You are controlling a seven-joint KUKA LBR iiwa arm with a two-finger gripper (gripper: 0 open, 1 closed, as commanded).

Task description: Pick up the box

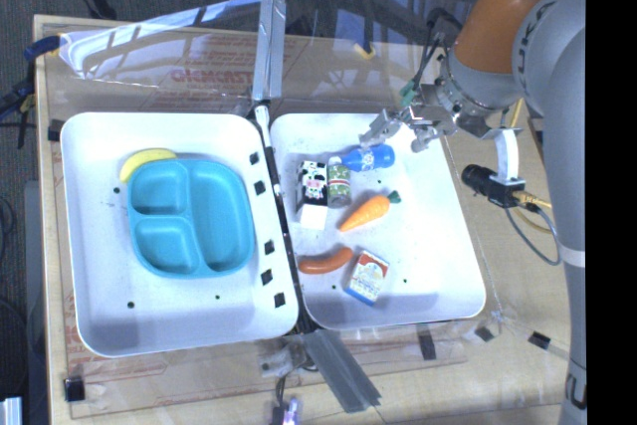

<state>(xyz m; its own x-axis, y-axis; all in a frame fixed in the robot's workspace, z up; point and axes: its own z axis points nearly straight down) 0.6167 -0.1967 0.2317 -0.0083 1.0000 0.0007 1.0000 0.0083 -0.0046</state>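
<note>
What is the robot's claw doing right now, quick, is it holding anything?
Gripper: jaws spread open, holding nothing, poised over the far end of the right white bin beside the small blue plastic bottle.

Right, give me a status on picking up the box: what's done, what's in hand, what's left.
Done: nothing that shows; the box lies flat in the right bin, near its front edge, beside the sausage.
In hand: the gripper hangs over the bin's back edge, near the blue bottle, with nothing between the jaws.
Left: travel over the carrot to the box, descend, close, lift.
</note>
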